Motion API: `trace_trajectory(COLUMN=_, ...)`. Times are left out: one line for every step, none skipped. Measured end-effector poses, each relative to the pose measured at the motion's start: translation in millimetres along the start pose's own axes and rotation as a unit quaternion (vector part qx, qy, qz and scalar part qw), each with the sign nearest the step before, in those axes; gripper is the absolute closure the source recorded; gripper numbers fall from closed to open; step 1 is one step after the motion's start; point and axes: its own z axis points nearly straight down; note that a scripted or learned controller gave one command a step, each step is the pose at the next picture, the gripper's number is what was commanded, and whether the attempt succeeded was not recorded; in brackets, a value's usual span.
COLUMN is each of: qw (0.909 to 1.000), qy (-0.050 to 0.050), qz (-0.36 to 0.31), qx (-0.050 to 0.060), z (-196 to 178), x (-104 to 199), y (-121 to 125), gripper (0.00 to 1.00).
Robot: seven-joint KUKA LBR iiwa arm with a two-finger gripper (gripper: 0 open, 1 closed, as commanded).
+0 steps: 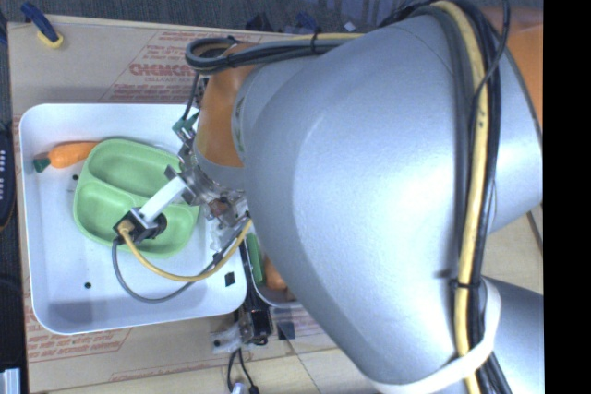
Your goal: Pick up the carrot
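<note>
The carrot (68,154), orange with a dark green stub at its left end, lies in the far left corner of the left white bin (55,291). Its right end touches or slips behind the rim of a green two-part dish (125,180). My gripper (218,213) hangs low over the right side of that bin, just right of the dish and well away from the carrot. The big grey arm hides most of the gripper.
The green dish fills the middle of the left bin. A small orange thing (274,276) peeks out under the arm at the bins' shared wall. The arm covers the right bin. A blue clamp (41,23) sits at the bench's far left corner.
</note>
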Motion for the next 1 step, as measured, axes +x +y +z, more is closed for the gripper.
trace_trajectory(qw=0.9980, qy=0.004, qz=0.063, qx=-0.003, z=56.0, x=8.6, y=-70.2, gripper=0.00)
